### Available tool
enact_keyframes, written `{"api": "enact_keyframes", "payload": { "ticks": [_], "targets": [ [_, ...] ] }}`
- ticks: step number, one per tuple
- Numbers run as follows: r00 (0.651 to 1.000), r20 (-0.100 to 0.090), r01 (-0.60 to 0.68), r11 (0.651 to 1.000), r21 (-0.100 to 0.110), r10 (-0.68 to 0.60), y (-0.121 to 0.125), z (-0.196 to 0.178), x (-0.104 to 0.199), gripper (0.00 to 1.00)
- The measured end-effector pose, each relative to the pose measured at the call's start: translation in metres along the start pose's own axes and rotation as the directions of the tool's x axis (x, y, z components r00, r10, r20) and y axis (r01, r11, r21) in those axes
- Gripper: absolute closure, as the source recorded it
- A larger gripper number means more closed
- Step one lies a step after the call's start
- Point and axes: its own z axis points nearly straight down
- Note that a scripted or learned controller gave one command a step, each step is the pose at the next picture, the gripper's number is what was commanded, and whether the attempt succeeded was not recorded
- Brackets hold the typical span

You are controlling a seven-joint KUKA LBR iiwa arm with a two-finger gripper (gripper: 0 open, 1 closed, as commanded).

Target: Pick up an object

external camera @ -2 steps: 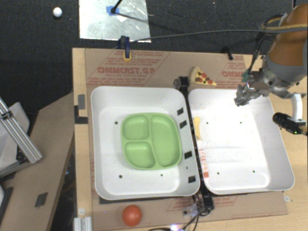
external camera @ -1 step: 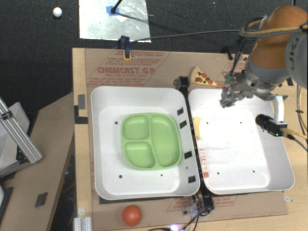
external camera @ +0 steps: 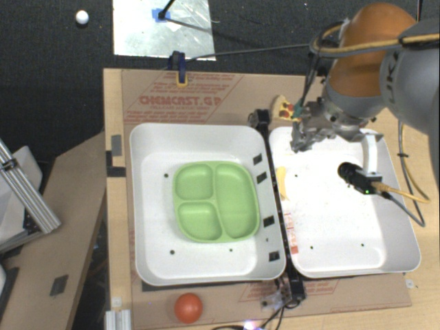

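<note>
Above the right bin's far-left corner, gripper low, nothing visibly held.

Largest first: arm reaching in over the right bin; green divided plate lying flat mid-floor of the left bin; gripper at the right bin's far-left corner, opening impossible to judge; pale yellow piece against that bin's left wall; orange ball beyond the left bin's near edge.

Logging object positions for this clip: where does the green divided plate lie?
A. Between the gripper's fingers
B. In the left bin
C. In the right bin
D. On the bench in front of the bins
B. The green divided plate lies flat in the middle of the left bin, while the gripper hangs over the far edge of the right bin.
</note>
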Motion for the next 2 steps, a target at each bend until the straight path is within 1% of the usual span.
{"api": "enact_keyframes", "payload": {
  "ticks": [1, 2],
  "targets": [
    [1.0, 0.0, -0.001, 1.0, 0.001, 0.001, 0.003, 0.013, 0.047, 1.0],
    [1.0, -0.001, 0.001, 1.0, 0.002, -0.001, 0.001, 0.025, 0.105, 1.0]
  ]
}}
